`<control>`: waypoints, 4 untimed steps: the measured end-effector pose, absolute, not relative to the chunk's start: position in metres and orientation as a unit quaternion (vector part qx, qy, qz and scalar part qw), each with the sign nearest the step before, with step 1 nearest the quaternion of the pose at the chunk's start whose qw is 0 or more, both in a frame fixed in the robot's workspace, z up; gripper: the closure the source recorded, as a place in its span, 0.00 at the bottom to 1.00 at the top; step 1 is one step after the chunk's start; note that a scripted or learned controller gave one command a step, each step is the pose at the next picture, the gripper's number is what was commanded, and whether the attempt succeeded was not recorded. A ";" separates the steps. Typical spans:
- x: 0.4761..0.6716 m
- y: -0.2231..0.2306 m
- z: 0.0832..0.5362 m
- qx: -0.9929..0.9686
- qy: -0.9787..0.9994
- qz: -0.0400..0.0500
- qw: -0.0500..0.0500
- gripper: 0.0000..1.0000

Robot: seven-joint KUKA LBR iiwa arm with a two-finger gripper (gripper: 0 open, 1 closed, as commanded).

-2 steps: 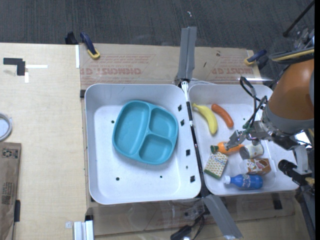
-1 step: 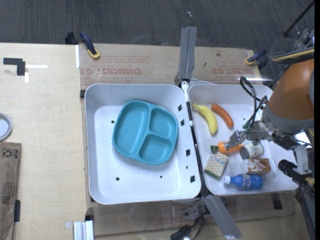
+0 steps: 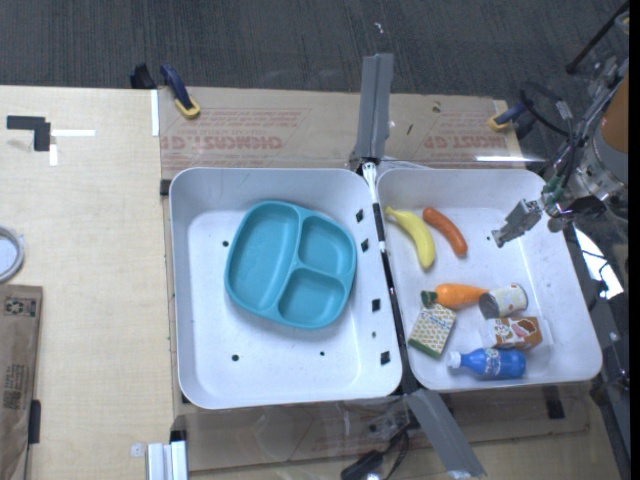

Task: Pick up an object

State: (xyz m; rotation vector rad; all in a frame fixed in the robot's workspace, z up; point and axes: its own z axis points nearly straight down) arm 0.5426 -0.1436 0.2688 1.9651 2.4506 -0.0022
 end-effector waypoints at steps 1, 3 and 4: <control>0.561 -0.110 0.152 0.514 0.858 0.000 -0.001 0.00; 0.572 -0.132 0.092 0.480 0.877 0.000 0.001 0.00; 0.573 -0.132 0.101 0.482 0.876 0.000 0.001 1.00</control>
